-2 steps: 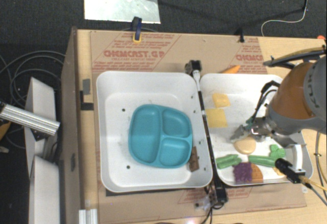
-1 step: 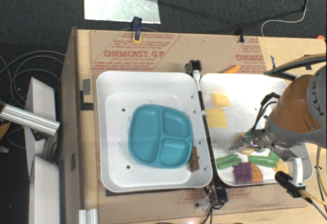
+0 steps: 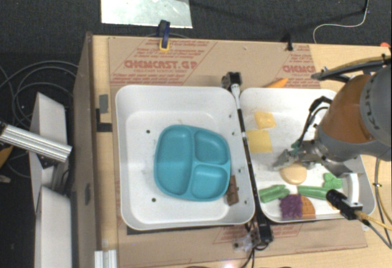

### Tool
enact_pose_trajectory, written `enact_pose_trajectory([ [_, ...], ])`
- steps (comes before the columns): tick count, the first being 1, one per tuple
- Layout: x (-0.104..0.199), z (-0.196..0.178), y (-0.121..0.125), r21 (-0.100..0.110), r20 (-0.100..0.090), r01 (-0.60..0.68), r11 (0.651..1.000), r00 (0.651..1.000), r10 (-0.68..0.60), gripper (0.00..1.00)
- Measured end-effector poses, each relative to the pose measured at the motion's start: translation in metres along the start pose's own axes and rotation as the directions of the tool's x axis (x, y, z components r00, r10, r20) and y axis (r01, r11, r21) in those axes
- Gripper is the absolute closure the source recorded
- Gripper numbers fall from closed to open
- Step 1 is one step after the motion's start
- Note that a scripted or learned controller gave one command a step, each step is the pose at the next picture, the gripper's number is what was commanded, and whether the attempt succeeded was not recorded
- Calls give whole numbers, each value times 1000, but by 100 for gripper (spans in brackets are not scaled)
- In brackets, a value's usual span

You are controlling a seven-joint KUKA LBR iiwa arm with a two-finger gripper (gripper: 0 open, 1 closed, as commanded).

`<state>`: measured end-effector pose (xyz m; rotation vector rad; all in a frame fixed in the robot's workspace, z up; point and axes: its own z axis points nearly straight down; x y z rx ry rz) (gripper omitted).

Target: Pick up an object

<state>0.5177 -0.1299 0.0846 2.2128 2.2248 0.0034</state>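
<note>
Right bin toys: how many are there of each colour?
Yellow: 2, upper yellow block and lower yellow block
Green: 2, green pod and green piece
Tan: 1, tan round piece
Purple: 1, purple bunch
Orange: 1, orange piece
Total: 7, though the arm may hide more.

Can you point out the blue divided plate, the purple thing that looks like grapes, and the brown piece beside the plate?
blue divided plate (image 3: 191, 163): camera view, on its central ridge.
purple grapes (image 3: 291, 204): camera view, middle of the bunch.
brown piece (image 3: 233, 189): camera view, its middle.
</note>
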Motion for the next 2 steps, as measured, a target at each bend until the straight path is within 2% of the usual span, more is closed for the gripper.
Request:
enact_pose_trajectory([
  [1,0,-10,-1,1,-1,1,1000,1000,-1,100],
  [2,80,-105,76,-8,0,6,1000,1000,-6,100],
])
